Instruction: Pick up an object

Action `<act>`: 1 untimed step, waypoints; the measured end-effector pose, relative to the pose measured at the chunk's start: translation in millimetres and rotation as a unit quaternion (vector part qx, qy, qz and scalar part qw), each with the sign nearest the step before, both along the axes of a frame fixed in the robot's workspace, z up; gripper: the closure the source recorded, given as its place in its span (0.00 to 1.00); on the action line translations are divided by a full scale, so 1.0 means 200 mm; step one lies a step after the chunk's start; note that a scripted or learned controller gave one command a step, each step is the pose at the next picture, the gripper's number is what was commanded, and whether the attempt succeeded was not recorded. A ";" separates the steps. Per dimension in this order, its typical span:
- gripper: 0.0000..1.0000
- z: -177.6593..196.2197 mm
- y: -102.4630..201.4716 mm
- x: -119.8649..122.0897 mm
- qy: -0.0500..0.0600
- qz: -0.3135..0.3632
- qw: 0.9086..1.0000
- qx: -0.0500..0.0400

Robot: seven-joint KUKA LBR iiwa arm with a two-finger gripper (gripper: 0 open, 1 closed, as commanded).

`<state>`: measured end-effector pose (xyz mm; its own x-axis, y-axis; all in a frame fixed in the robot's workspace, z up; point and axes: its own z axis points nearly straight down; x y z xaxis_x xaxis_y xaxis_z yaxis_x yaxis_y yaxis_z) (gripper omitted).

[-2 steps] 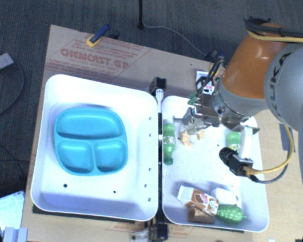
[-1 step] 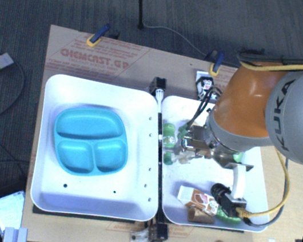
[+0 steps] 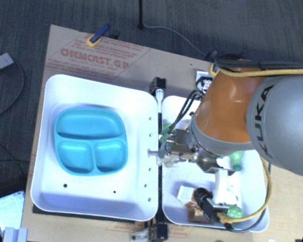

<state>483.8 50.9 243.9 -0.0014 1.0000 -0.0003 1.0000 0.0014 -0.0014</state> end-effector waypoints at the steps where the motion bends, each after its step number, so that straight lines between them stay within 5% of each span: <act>1: 1.00 -0.19 0.08 0.00 0.001 -0.001 1.000 0.000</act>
